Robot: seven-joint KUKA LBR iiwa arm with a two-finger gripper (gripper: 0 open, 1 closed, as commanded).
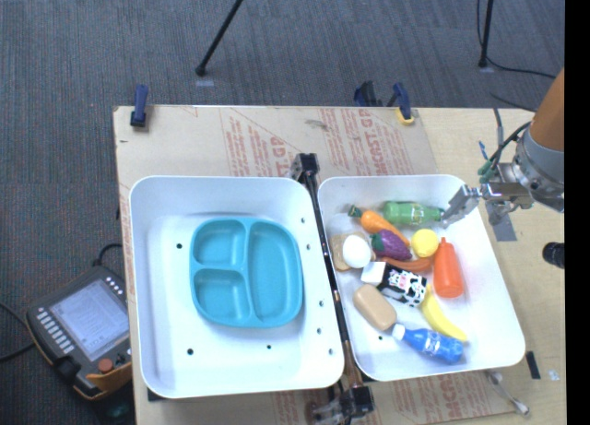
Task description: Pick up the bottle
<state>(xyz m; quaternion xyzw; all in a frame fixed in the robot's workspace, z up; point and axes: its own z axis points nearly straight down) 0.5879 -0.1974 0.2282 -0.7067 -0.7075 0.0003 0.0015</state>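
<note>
Pincer [458,204] just beside green bottle [412,212]

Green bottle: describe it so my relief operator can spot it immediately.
Look in the right-hand bin, along its far wall. The green bottle lies on its side there, just behind the carrot. Unlike the blue bottle and orange bottle, it is translucent green.
</note>
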